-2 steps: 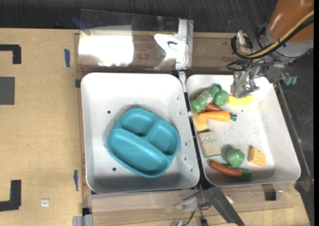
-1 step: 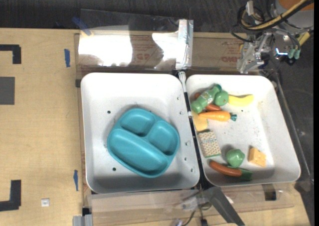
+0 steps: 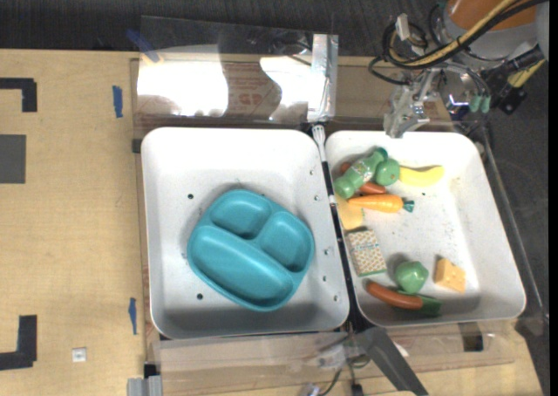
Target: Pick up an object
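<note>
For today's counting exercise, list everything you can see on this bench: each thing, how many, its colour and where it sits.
bins: 2, white, side by side on the bench
divided plate: 1, teal, in the left bin
banana: 1, yellow, far end of the right bin
carrot: 1, orange, beside the banana
green toy foods: 3, two at the far end, one near
cheese wedges: 2, yellow-orange, right bin
patterned cracker: 1, tan, right bin
chilli: 1, red, near edge
gripper: 1, metal, above the right bin's far rim

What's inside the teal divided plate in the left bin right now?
The teal plate shows three compartments, all bare. Whatever lies beneath it on the left bin floor is covered.
</note>
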